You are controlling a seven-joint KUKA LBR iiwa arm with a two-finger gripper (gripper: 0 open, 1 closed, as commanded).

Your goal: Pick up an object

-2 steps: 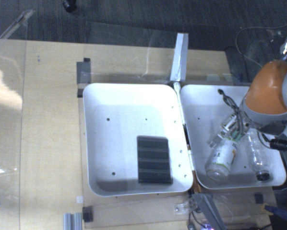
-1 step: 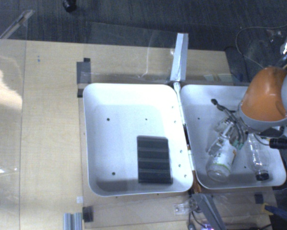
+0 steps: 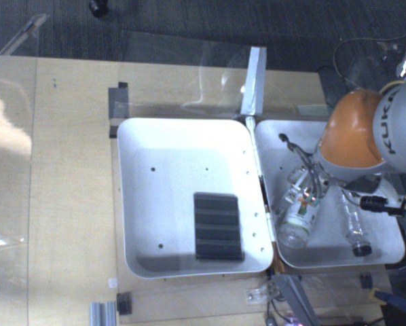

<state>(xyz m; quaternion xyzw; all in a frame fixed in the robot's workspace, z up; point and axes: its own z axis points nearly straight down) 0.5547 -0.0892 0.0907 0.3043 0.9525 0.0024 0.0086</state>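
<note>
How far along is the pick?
Done: the arm has reached over the right bin, with the gripper low beside a clear bottle. In hand: nothing visibly lifted. Left: grasp and raise something; the black ridged block lies untouched in the left bin.

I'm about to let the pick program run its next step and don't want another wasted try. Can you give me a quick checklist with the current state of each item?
1. Arm over a bin: ok, the gripper is above the right bin.
2. Object under the gripper: ok, a clear bottle lies there.
3. Bottle between the fingers: cannot tell, the wrist and cables hide it.
4. Neighbours clear: ok, a second clear bottle lies apart.
5. Other candidate: ok, a black ribbed block lies flat in the left bin.
</note>
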